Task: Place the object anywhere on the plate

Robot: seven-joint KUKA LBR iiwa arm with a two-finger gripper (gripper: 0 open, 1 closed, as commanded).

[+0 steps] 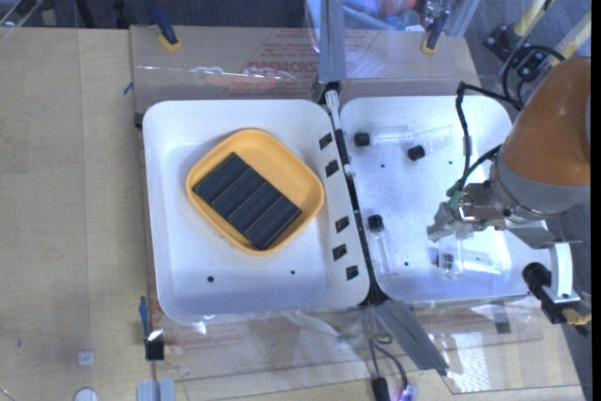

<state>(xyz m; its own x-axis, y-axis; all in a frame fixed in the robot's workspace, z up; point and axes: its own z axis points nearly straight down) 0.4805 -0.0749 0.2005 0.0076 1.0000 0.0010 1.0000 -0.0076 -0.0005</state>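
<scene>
Your gripper (457,223) hovers low in the right bin (404,192), grip state unclear; a clear object (467,260), possibly, lies just nearer; the plate (305,178) sits well left.

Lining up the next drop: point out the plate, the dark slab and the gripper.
plate (208,166), camera view, bare yellow rim, left corner.
dark slab (247,199), camera view, middle of its ribbed top.
gripper (449,225), camera view, at its fingertips.

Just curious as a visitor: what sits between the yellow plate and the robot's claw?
In the camera view, the divider where the two bins meet, with its black tabs, then bare white floor of the right bin, separate the plate from the gripper.
</scene>
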